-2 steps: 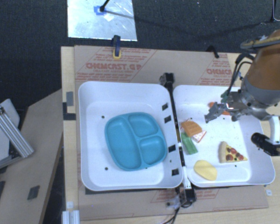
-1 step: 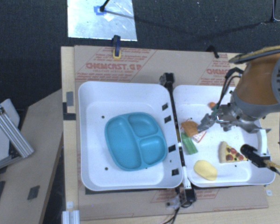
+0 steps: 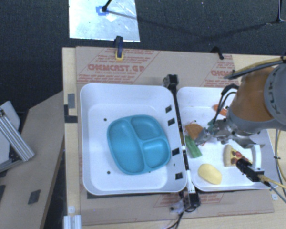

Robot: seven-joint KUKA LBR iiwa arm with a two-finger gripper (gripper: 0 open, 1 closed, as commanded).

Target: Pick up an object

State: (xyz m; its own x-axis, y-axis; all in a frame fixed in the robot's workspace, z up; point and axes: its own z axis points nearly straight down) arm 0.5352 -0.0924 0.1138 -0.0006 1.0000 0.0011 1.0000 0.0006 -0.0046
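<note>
1. The two shallow white plastic bins [image 3: 93,128] are plain white, the left one dotted with a few small dark marks.
2. The light blue divided plastic tray [image 3: 138,144] is one even blue.
3. The pale yellow rounded toy piece [image 3: 209,173] is unpatterned.
4. The flat green strip-shaped toy [image 3: 193,148] is solid green.
5. The brown-orange rounded toy [image 3: 194,129] sits beside it.
6. The cream slice-shaped toy [image 3: 230,155] carries red and yellow spots.
7. The tan cardboard-covered tabletop [image 3: 114,66] bears red printed lettering and diagonal lines.
8. The grey arm [image 3: 276,99] has an orange band.
</note>
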